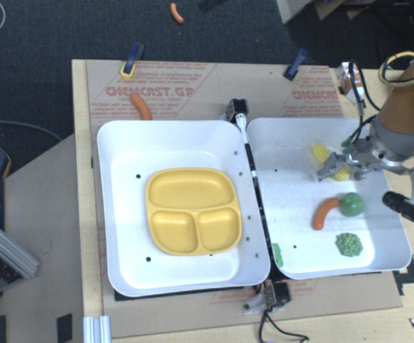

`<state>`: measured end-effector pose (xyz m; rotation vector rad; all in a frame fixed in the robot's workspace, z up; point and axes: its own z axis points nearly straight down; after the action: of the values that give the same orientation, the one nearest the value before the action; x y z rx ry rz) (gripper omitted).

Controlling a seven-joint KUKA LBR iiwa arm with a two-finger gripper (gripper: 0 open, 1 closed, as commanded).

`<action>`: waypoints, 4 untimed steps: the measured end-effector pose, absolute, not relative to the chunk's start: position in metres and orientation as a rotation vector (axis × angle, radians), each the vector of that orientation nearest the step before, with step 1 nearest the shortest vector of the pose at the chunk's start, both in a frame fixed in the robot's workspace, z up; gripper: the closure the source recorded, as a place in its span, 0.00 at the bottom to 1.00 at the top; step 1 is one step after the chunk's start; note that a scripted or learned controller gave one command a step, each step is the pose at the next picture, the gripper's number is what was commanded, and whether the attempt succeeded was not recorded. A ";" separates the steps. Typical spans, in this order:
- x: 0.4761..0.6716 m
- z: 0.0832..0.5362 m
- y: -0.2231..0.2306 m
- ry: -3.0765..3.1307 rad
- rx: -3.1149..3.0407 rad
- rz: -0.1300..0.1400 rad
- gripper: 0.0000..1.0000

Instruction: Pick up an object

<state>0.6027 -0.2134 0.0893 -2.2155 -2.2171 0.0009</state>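
Note:
My gripper [342, 168] is low in the right bin [292, 263], at its far right side, and reaches in from the right. It stands open, with its metal fingers [327, 171] spread over a yellow object [322, 152] that it partly hides. An orange sausage [325, 212] lies just in front of the gripper, touching a green ball [351, 205]. A green broccoli piece [349, 244] sits nearer the front rim. Nothing is lifted off the bin floor.
The left bin [121, 163] holds a yellow divided plate [193, 210]. A small green piece [277, 254] lies by the right bin's left wall. Another orange sausage [141, 106] rests on the cardboard behind the left bin. Clamps [129, 62] sit along the back edge.

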 end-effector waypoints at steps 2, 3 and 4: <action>0.604 0.096 -0.212 -2.225 -2.219 -0.002 1.00; 0.610 0.141 -0.217 -2.227 -2.226 -0.004 1.00; 0.607 0.186 -0.212 -2.227 -2.224 -0.004 1.00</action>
<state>0.6073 -0.2122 0.1861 -2.2243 -2.2272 -0.0036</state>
